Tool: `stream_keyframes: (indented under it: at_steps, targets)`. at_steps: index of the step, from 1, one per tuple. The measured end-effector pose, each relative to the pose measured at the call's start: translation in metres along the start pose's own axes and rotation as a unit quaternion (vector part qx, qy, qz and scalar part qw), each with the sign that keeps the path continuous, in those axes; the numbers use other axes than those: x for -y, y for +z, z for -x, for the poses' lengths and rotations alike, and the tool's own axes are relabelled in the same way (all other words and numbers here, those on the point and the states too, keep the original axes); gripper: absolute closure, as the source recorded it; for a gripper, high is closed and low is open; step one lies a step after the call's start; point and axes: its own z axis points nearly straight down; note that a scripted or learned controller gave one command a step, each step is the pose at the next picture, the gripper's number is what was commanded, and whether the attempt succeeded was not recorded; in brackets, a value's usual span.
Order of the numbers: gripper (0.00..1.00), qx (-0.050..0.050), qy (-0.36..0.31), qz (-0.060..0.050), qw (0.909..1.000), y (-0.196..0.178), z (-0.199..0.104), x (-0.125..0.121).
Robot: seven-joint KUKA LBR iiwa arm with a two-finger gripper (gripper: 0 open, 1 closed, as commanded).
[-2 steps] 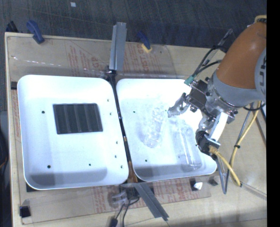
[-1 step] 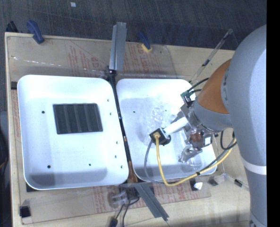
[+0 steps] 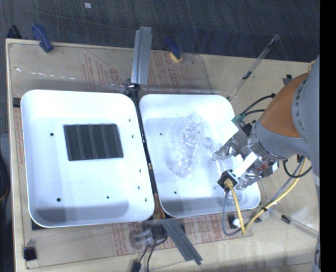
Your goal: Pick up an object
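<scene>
A clear, crinkled plastic object [image 3: 186, 144] lies near the middle of the right bin [image 3: 162, 197]. It is see-through and hard to outline against the white floor. My gripper [image 3: 225, 166] hangs over the right side of that bin, a short way to the right of the clear object and apart from it. Nothing shows in its grasp. The grey arm with its orange band [image 3: 281, 115] comes in from the right edge.
The left bin [image 3: 37, 203] holds a flat dark grey ribbed rectangle [image 3: 93, 141]. A yellow cable [image 3: 235, 208] droops from the wrist over the right bin's front rim. Metal brackets stand between the bins at the back [image 3: 141, 55] and front [image 3: 176, 239].
</scene>
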Motion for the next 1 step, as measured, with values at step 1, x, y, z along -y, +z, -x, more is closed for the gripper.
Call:
stream_keyframes:
  at_steps: [1]
  targets:
    - [0.0, -0.002, 0.126, 0.002, 0.992, -0.1054, -0.0715, 0.0266]
